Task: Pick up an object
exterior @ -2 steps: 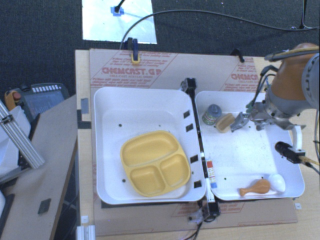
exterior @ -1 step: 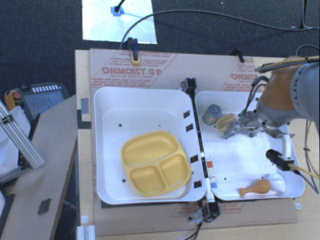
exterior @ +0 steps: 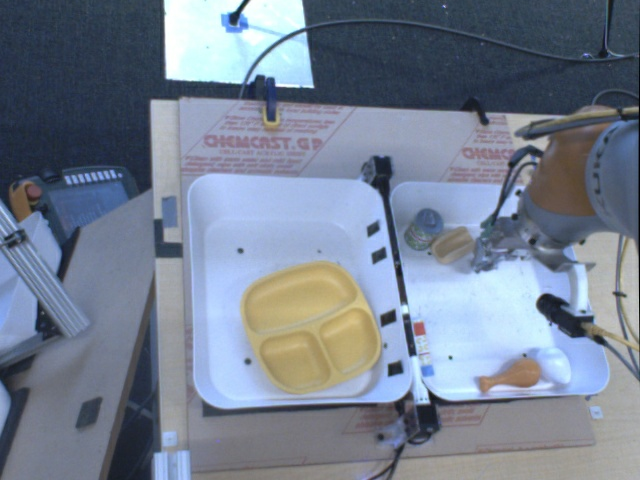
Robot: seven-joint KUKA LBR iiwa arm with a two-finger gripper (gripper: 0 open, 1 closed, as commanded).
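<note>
My gripper (exterior: pixel 484 259) hangs over the far part of the right bin (exterior: pixel 470 363), just right of a tan bread-like piece (exterior: pixel 452 244). Beside that piece, at the bin's far left, sits a small grey-green round object (exterior: pixel 424 227). A toy drumstick (exterior: pixel 511 375) lies near the bin's front edge, with a white egg-like object (exterior: pixel 552 365) touching its right end. The gripper is close to the tan piece, and nothing can be seen between its tips.
The left bin (exterior: pixel 230 368) holds a yellow three-compartment tray (exterior: pixel 308 325). A black divider strip (exterior: pixel 394 278) runs between the bins. A black fitting on a white bracket (exterior: pixel 564 314) sits over the right bin's right side.
</note>
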